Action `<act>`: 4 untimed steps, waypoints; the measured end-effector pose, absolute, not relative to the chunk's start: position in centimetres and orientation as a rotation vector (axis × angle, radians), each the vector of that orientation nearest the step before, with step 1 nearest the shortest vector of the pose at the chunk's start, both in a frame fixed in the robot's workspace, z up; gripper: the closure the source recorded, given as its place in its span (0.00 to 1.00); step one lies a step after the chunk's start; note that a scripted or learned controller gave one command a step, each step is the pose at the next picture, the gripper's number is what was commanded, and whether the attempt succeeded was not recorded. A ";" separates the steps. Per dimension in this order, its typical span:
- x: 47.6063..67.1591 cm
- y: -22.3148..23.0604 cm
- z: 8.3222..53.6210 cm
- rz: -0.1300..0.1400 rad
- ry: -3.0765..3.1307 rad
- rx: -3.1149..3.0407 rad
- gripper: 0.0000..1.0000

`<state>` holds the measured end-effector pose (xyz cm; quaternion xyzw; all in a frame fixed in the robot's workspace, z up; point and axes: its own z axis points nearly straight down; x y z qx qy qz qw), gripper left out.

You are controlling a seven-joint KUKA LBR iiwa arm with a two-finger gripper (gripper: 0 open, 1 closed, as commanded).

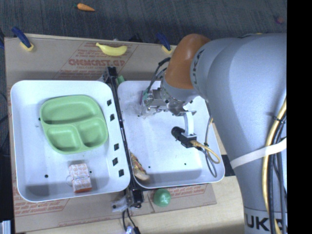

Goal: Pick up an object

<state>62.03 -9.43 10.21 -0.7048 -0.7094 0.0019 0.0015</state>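
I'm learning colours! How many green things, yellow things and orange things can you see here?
Green: 2, the divided plate and the ball
Yellow: 1, the banana
Orange: 1, the carrot on the floor
Total: 4

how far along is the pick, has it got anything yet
Nothing looks picked up so far. The arm is reaching over the right bin, with the tool low near that bin's far left corner; I can't tell if anything is between its fingers. The green tray and small packet lie in the left bin. Grasping and lifting an object are left to do.
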 end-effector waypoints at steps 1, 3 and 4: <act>55.4 -1.0 19.3 0.001 -2.232 -2.209 1.00; 63.4 -4.5 20.6 0.001 -2.227 -2.215 0.00; 65.7 -3.6 21.8 0.000 -2.226 -2.214 0.00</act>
